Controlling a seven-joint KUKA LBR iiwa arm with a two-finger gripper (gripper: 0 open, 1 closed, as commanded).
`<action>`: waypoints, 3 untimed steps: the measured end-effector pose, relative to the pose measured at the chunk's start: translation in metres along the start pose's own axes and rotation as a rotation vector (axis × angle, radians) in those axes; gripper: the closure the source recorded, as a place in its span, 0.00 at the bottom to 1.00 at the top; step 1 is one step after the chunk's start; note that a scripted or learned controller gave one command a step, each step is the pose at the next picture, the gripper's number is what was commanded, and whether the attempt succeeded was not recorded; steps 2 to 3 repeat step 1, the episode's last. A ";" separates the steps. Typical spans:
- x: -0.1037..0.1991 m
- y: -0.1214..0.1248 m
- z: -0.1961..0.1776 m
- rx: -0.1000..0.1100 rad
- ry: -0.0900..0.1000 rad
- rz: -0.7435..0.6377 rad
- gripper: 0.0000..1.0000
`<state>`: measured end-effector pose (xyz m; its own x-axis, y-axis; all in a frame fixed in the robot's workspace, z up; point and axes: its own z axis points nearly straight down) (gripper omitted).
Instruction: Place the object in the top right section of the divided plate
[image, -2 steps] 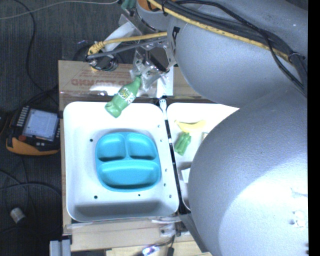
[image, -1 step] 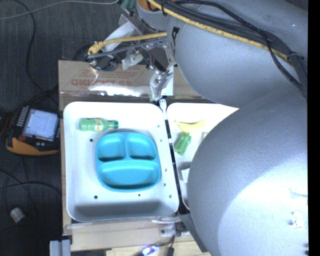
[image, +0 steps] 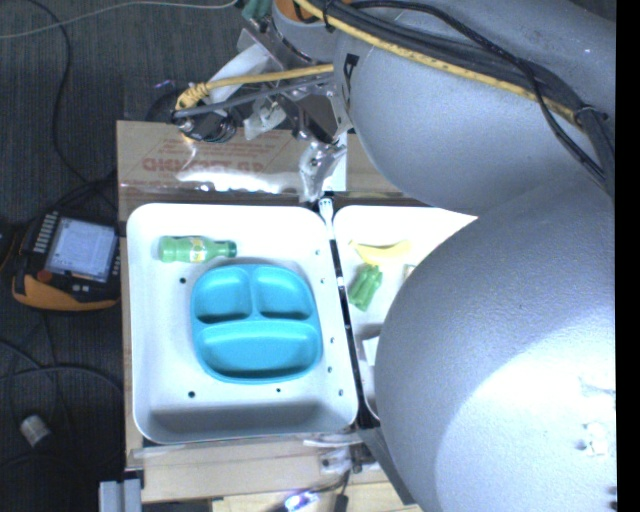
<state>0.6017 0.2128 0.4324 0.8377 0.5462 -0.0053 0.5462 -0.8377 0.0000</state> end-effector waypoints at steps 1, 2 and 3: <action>0.000 0.000 0.000 0.000 0.000 0.000 0.00; 0.000 0.000 0.000 0.000 0.000 0.000 0.00; 0.000 0.000 0.000 0.000 0.000 0.000 0.00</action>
